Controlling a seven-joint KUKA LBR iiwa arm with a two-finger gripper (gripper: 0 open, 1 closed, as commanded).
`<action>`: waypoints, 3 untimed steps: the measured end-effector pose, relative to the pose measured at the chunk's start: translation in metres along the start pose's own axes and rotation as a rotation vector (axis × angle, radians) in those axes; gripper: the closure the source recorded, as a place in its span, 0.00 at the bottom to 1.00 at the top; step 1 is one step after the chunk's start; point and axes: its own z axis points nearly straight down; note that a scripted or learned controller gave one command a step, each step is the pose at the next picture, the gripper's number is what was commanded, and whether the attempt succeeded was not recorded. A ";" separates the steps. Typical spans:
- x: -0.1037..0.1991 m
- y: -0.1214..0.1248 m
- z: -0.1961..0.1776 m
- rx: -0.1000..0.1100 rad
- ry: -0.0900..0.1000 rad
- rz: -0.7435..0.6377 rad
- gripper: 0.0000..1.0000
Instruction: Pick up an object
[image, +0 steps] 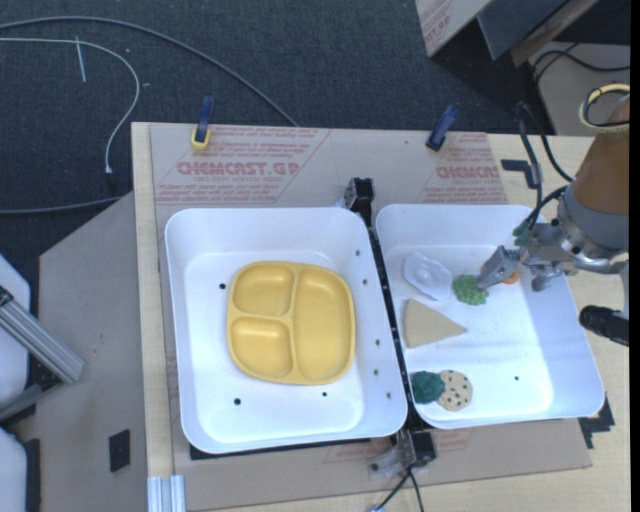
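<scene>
The claw (487, 283) is positioned over the right bin (560, 390), with its tips touching the green broccoli piece (468, 291); finger state cannot be determined. The broccoli piece lies in the right bin, between the clear cup (425, 272) and the tan wedge (430, 324).
</scene>
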 end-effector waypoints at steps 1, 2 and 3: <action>0.000 0.003 -0.007 -0.014 -0.003 -0.004 0.00; -0.003 0.002 0.036 -0.009 -0.001 -0.003 0.00; -0.005 -0.003 0.097 -0.008 -0.001 -0.003 0.00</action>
